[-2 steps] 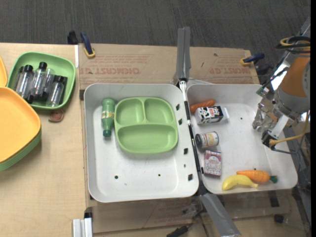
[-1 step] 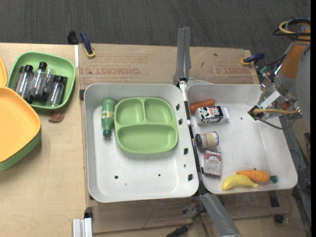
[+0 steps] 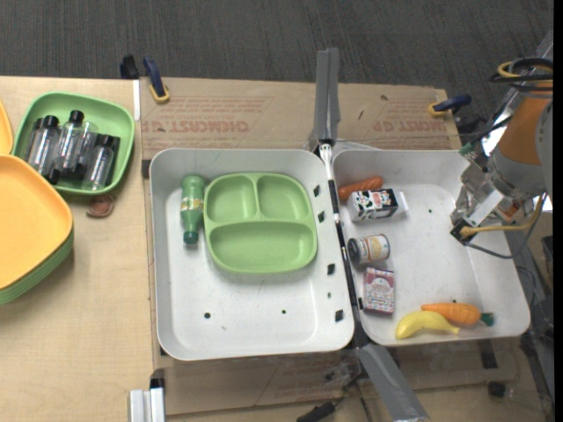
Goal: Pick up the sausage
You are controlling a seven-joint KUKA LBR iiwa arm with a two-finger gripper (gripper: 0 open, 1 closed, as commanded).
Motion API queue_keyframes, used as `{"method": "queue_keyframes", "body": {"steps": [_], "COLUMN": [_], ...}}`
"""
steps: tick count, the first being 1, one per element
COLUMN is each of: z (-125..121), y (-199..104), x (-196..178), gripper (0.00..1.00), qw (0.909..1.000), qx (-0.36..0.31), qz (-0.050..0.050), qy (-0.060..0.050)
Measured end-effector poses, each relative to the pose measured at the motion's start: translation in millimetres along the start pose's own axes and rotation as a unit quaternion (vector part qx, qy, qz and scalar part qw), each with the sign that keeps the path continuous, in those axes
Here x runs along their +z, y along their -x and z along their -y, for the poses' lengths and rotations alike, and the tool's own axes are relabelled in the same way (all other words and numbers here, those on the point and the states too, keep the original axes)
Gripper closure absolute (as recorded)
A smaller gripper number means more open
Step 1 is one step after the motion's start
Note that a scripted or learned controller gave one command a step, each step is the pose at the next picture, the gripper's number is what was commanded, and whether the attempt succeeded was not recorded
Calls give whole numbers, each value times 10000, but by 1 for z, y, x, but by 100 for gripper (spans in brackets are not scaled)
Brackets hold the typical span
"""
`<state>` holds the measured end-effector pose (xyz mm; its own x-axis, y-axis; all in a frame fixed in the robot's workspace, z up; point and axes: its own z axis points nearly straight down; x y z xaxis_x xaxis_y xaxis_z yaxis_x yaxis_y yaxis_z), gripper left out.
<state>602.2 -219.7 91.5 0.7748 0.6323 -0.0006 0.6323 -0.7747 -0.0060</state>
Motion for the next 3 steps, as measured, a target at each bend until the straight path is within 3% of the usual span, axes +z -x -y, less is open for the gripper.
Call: {"method": "queue_keyframes", "body": {"steps": [1, 2, 3], "z": [-17, -28, -28], "y": [-48, -32, -31], "x": [-21, -8, -31], "gripper": [100, 100, 100], "qw": [9966, 9892, 9826], "qx": [829, 1462, 1855], "qz": [8, 6, 2], "qy": [22, 17, 24]}}
